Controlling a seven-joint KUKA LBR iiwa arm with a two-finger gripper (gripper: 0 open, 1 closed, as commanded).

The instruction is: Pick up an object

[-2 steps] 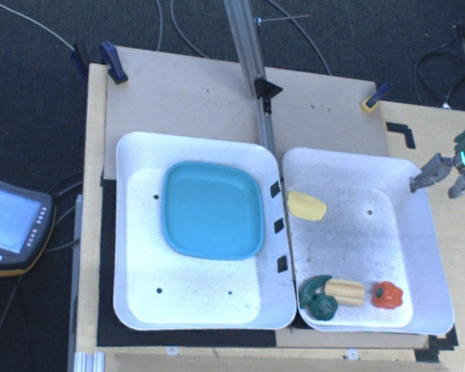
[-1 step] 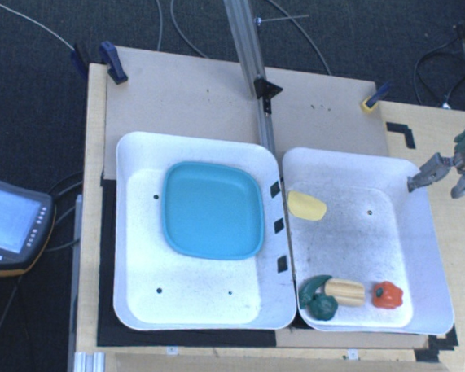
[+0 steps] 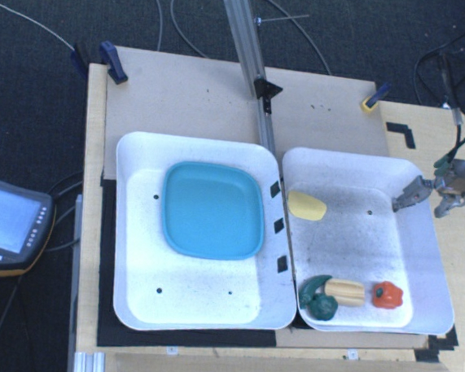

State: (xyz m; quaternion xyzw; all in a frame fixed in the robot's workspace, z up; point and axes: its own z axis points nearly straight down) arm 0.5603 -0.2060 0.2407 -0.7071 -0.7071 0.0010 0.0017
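Observation:
In the right bin (image 3: 423, 240) lie a pale yellow lump (image 3: 306, 205) near its left wall, and along its near wall a dark green vegetable (image 3: 318, 297), a tan roll (image 3: 345, 292) and a red pepper (image 3: 386, 295). My gripper (image 3: 429, 198) hangs at the bin's far right rim, well apart from all of these. Its two dark fingers (image 3: 409, 195) are spread open, and I see nothing between them.
A turquoise square plate (image 3: 214, 210) fills the middle of the left bin (image 3: 133, 237). A slanted metal post (image 3: 247, 35) rises behind the bins. A teach pendant (image 3: 4, 224) lies off the bench at the left. Blue and yellow clamps sit at the board's far corners.

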